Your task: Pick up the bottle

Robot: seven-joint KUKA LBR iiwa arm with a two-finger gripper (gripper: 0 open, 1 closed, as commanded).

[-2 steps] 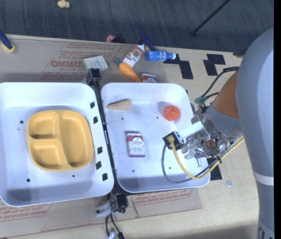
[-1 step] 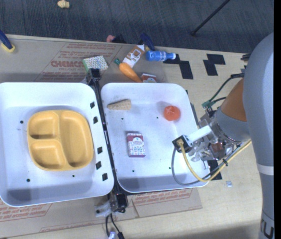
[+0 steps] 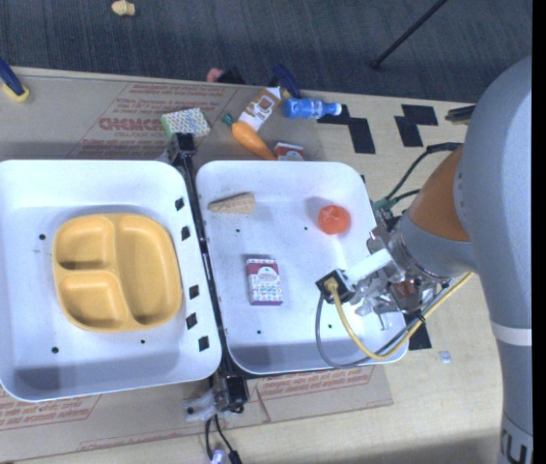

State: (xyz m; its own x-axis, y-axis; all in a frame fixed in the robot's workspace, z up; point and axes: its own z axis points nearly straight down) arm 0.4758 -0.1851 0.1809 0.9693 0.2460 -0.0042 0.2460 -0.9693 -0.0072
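Observation:
A small blue bottle lies on its side on the cardboard behind the right bin, outside it. My gripper hangs low over that bin's front right corner, far from the bottle. Black and white parts and a yellow cable crowd around it, and I see nothing held in it. The grey arm with its orange band comes in from the right.
The right bin holds a tan cone-shaped piece, an orange-red ball and a small red box. A yellow divided plate lies in the left bin. Beside the bottle lie an orange carrot, a white-and-orange pack and a green patterned pack.

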